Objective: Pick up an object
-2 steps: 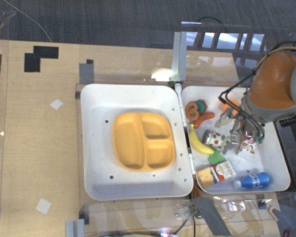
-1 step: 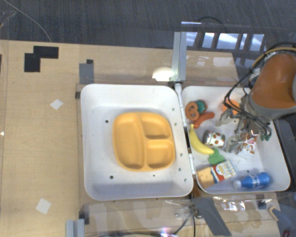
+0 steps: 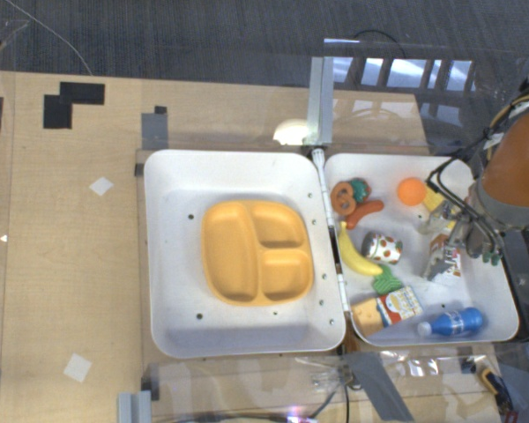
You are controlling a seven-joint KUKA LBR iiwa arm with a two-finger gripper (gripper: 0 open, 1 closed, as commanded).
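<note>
Wood-grain table (image 3: 62,263) carries two shallow white bins side by side, with dark carpet beyond its far edge.

Nearest the camera in the right bin (image 3: 508,320) lie a blue bottle (image 3: 452,323), on its side with its long axis running left to right along the near wall, and a small carton (image 3: 387,309) just left of it. A little farther in sit a green piece (image 3: 387,282), a yellow banana (image 3: 356,254) with its long axis slanting from the divider toward the bin's middle, and a small spotted can (image 3: 383,248) touching or nearly touching it.

The gripper (image 3: 443,261) hangs over the right side of this bin, below the arm's orange band (image 3: 517,164). Nothing can be made out between the jaws, and whether they are spread or closed is too blurred to tell. From the jaws, the bottle lies just toward the camera, the spotted can to the left, both near; either looks like the likeliest target. For the bottle, the jaws would need to straddle it across its short width.

Farther back are an orange ball (image 3: 412,191) and a brown and green toy cluster (image 3: 353,197) near the divider.

The left bin (image 3: 172,236) holds a yellow divided tray (image 3: 256,251), its compartments bare.
</note>
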